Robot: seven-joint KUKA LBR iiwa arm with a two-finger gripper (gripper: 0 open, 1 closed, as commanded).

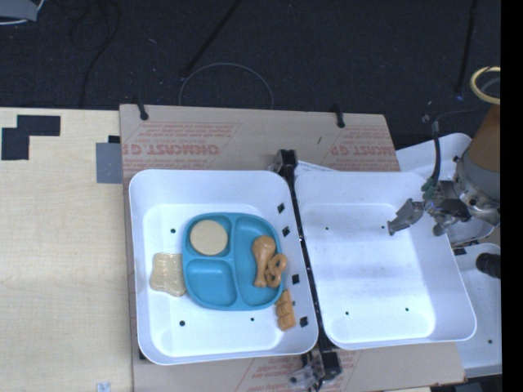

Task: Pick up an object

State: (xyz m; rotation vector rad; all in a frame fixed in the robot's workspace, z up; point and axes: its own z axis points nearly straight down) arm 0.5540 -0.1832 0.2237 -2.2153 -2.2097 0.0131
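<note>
**Arm waiting at the right bin, food in the left**

The left bin [155, 333] is holding a blue divided tray [214, 288] carrying a round cracker [207, 237] and a pretzel [268, 261]; a toast slice [167, 273] is lying beside it. The gripper [425, 216] is hovering over the right bin [384, 317], fingers spread, gripping nothing.

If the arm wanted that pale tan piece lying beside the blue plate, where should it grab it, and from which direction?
Probably from straight above, pinching across its narrower width. The tan piece lies flat on the floor of the left bin, so only its top and edges are reachable. The blue plate touches its right edge, so fingers closing near-to-far would likely fit better than left-to-right. The gripper is over the right bin.
</note>
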